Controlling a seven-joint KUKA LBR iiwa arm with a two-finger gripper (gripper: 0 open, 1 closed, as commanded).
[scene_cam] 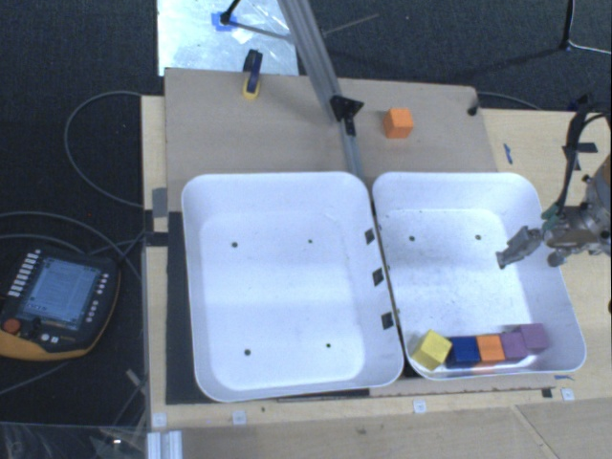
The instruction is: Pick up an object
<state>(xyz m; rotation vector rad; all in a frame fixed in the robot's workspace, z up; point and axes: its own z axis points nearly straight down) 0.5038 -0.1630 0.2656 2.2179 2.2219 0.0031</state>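
The pincer (510, 252) hangs over the right bin (449, 204), near its right wall, and it carries nothing. Whether it is released or clenched I cannot tell; the tip is a small grey blur from here.

The candidates sit below it and a touch to its left, lined up along the bin's near rim: a yellow cube (432, 349), tilted and furthest from the pincer, then a blue cube (465, 351), an orange cube (491, 348) and two purple cubes (526, 339), the last almost straight below the pincer. They look packed, touching one another and hard against the wall.

That is the risk, I'd say. Come down on the middle of that row and there is little room beside any one cube; the pincer may land on top, or nudge the line along instead of closing round a block. The sloping bin wall could also foul a low approach.

Far above and left of the pincer, another orange cube (399, 122) rests alone on the surface (287, 132), outside both bins.
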